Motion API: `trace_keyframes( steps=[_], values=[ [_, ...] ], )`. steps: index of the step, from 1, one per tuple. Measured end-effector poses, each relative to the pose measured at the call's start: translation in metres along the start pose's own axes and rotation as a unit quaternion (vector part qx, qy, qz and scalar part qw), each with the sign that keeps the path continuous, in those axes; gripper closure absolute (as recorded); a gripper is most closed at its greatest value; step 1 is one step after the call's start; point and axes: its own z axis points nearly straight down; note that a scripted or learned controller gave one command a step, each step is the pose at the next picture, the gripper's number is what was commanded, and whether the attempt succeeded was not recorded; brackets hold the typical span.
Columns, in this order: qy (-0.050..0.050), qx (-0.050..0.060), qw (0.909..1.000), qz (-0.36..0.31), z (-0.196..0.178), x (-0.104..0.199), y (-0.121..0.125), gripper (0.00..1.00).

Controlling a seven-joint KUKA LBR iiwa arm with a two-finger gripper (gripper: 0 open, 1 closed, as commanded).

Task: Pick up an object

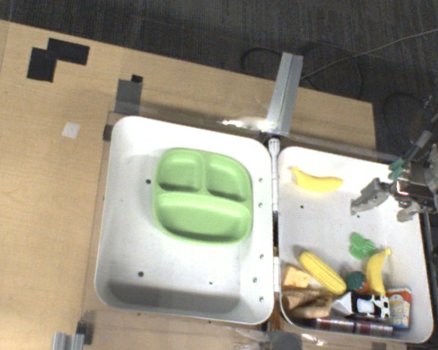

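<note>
Green divided tray (pixel 201 194) in a white bin (pixel 124 221); yellow banana (pixel 315 179), yellow corn (pixel 323 273), black-and-white cow (pixel 370 304)

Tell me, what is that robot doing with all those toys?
The grey robot arm's two-finger gripper hangs over the right white bin, open and holding nothing. It is meant to pick something up. Beneath and beside it lie a small yellow banana, a yellow corn cob, a second banana with a green tip and a black-and-white toy cow, piled toward the near end. The left white bin holds a green divided plastic plate.
</note>
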Motion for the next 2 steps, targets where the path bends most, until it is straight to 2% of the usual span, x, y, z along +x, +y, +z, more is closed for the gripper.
trace_keyframes(
  steps=[1,2],
  values=[
    [0.0,0.0,0.998,-0.063,0.079,0.002,0.058,0.0],
    [-0.001,-0.003,0.9954,-0.095,0.195,0.005,0.12,0.0]
  ],
)
